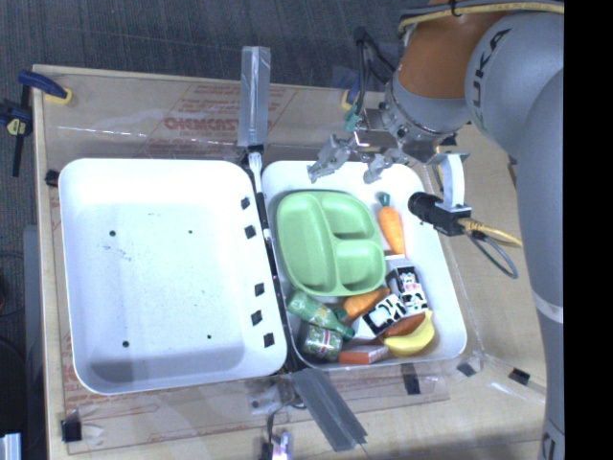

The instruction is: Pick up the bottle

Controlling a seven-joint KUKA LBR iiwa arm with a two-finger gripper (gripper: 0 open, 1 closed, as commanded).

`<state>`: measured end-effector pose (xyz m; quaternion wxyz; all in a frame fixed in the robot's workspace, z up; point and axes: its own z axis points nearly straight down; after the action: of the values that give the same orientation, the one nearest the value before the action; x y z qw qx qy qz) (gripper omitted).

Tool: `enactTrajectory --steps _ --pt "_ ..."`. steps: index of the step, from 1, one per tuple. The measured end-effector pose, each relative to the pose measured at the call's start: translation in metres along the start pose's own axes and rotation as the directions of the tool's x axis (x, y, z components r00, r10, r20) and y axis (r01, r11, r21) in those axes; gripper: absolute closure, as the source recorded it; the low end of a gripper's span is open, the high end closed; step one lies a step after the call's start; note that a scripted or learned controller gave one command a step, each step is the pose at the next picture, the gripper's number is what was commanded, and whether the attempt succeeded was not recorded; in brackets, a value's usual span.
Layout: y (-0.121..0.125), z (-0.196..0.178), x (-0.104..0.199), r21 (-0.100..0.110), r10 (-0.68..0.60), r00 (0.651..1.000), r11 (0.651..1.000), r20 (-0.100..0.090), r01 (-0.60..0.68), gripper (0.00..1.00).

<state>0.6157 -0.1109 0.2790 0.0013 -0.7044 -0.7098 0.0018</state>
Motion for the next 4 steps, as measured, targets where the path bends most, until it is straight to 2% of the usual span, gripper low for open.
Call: enactTrajectory --steps 1,2,3,4 --pt "0.041 0.12 -0.038 0.001 -0.074 0.997 0.997 0.0 0.074 0.0" --pt "0.007 0.187 -0.063 -0.002 -0.03 1.0 1.0 0.0 0.03 0.0" --pt "0.009 0.175 -0.062 -0.005 -0.035 0.999 0.999 0.001 0.035 1.0" --pt "0.044 0.177 -0.03 -0.014 -0.229 0.973 0.973 0.028 0.23 1.0"
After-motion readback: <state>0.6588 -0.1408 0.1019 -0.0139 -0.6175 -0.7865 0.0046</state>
